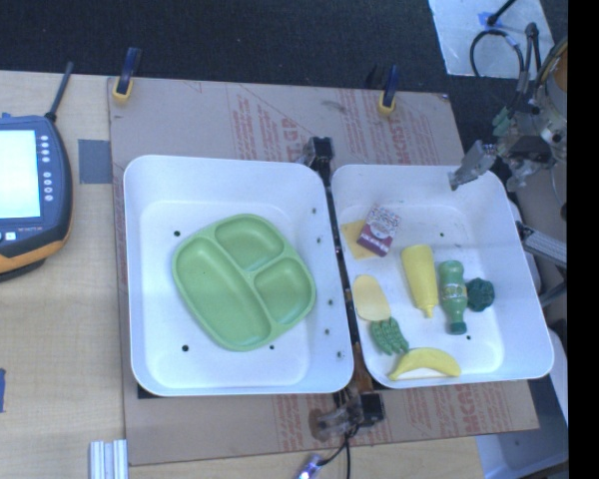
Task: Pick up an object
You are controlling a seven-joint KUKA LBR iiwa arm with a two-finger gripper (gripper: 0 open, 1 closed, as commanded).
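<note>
Gripper point(471, 168) hovers at right bin's point(519, 352) far corner, grip state unreadable; best descend squarely over isolated corn cob point(420, 278).

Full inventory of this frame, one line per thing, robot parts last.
Bins: 2, white, side by side on the bench.
Divided plate: 1, green, in the left bin.
Small box: 1, red and white, right bin, top left.
Corn cob: 1, yellow, right bin, centre.
Bottle: 1, green, beside the corn cob.
Broccoli: 1, dark green, right of the bottle.
Banana: 1, yellow, right bin, bottom.
Handheld screen unit: 1, grey and orange, far left.
Clamps: 2, blue and yellow, board's top edge.
Gripper: 1, grey, over the right bin's top right corner.
</note>
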